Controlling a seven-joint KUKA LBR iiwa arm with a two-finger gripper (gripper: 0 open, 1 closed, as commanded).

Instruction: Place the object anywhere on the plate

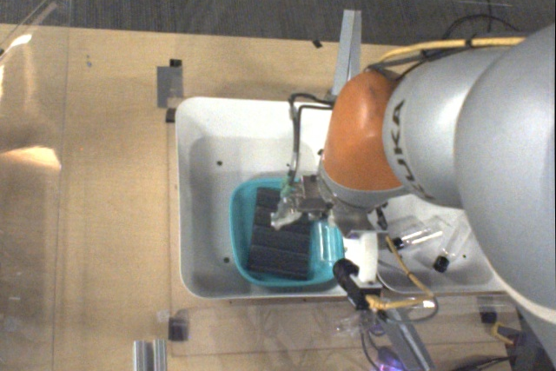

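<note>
Hovering low over the teal plate in the left white bin, the gripper sits directly above a dark ridged object that lies flat on the plate. Whether the gripper pinches the object or has let go cannot be told. Lettering on the arm reads "KUKA", partly visible beside the orange band.

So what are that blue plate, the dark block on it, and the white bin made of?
The plate looks like turquoise plastic: even colour, a soft sheen and a rounded rim. The dark block seems matte foam or rubber, grooved into ribs, with no glints; which one I cannot tell. The white bin looks like smooth moulded plastic, with rounded corners and gentle shading.
</note>
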